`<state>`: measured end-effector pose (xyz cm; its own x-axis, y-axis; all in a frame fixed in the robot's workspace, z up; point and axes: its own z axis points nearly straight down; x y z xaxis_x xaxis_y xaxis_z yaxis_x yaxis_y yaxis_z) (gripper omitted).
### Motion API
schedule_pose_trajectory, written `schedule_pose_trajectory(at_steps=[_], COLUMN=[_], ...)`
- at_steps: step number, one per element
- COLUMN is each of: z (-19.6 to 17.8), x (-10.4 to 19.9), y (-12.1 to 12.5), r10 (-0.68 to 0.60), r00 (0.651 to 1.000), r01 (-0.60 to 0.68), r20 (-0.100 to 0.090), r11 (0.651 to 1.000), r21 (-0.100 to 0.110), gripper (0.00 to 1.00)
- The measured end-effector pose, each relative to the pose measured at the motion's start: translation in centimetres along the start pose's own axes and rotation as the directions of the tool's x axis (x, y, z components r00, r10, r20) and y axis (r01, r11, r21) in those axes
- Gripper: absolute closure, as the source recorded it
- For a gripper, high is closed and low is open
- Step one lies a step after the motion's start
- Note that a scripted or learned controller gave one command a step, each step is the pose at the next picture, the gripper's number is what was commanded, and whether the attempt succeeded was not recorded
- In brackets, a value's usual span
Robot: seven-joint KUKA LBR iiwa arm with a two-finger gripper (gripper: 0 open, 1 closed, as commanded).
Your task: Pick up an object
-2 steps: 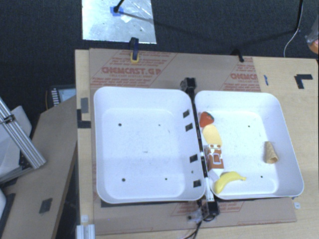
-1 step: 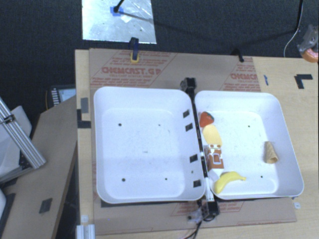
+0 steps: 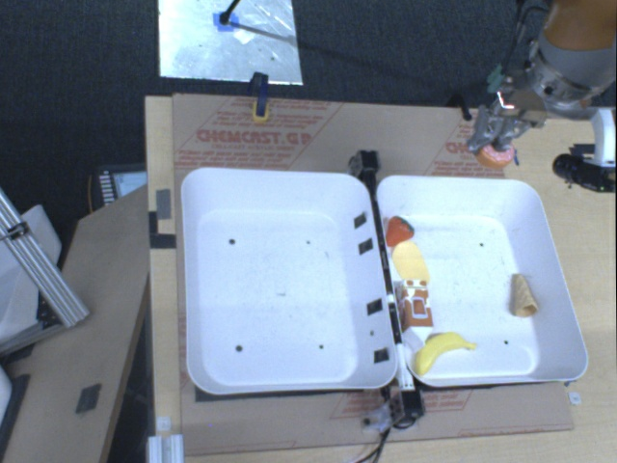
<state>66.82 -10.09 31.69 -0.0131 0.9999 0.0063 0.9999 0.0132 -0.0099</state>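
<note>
The camera view looks down at a slant on 2 shallow white plastic bins lying side by side on a sheet of brown printed cardboard (image 3: 318,128). The left bin (image 3: 207,258) has smooth rounded corners and a matte floor marked by a few small dark dots. The right bin (image 3: 549,258) has the same moulded form, and black clips join the 2 bins along their shared edge.

The two-finger gripper (image 3: 494,138) hangs above the cardboard just beyond the far rim of the right bin, below the arm's grey wrist and orange band. A small round pink-orange object (image 3: 497,155) sits at the tips of the metal fingers, which appear to be closed around it, so it is held clear of the bin.

In the right bin, along its left wall, lie a small red-orange rounded piece (image 3: 399,229), then a pale yellow oval piece (image 3: 410,258) touching it below, then a flat white and orange boxy piece (image 3: 415,303). Near the front left corner rests a smooth curved yellow toy banana (image 3: 442,349). Well apart, by the right wall, lies a tan ribbed cone-shaped piece (image 3: 523,295).

A crinkled silver foil sheet (image 3: 229,27) lies on the dark carpet beyond the bench.
</note>
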Motion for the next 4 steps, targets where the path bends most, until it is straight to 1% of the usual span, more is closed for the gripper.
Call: schedule_pose_trajectory(at_steps=[1, 2, 3, 4], z=[14.3, 8.3, 13.8, 22.0], x=[4.8, 12.2, 16.3, 22.2], y=[-3.9, -8.8, -12.2, -13.3], r10=[0.006, 0.002, 0.005, 0.004], r00=[1.000, 1.000, 1.000, 1.000], r01=[-0.006, -0.002, -0.005, -0.004], r20=[0.002, 0.002, 0.004, 0.004], r11=[1.000, 1.000, 1.000, 1.000], r21=[0.006, -0.011, -0.004, -0.002], gripper=[1.00, 1.00, 1.00, 1.00])
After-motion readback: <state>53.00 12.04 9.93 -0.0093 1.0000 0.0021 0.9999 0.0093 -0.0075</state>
